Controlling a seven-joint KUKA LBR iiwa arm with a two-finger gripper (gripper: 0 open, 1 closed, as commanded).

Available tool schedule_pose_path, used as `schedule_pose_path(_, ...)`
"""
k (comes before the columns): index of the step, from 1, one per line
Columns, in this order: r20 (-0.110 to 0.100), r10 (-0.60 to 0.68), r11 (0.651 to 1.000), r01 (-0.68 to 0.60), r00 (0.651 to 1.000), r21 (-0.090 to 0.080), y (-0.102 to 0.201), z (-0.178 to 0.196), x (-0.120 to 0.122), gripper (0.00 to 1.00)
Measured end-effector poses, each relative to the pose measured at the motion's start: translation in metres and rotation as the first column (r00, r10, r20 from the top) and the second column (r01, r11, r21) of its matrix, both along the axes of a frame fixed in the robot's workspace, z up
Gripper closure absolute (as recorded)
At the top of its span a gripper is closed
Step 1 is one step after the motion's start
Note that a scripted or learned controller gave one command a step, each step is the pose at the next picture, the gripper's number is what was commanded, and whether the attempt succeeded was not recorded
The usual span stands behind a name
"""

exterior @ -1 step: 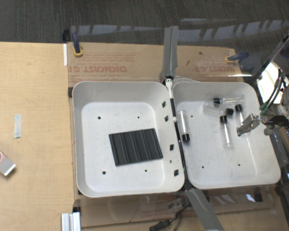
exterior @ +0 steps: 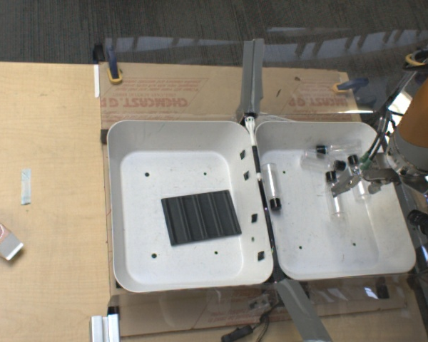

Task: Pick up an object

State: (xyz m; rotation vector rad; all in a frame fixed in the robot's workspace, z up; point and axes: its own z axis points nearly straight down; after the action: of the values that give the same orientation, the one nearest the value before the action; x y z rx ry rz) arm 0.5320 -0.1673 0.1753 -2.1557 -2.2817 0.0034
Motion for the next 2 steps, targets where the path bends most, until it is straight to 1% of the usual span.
schedule_pose_path(1,0.003,0.150,0.989,-0.150,0.989,-0.001,-0.0205,-0.0693,0.0859,0.00)
schedule_pose_path(2,0.004,0.149,0.989,-0.149,0.989,-0.002,-0.0211,-0.0601,0.0862,1.00)
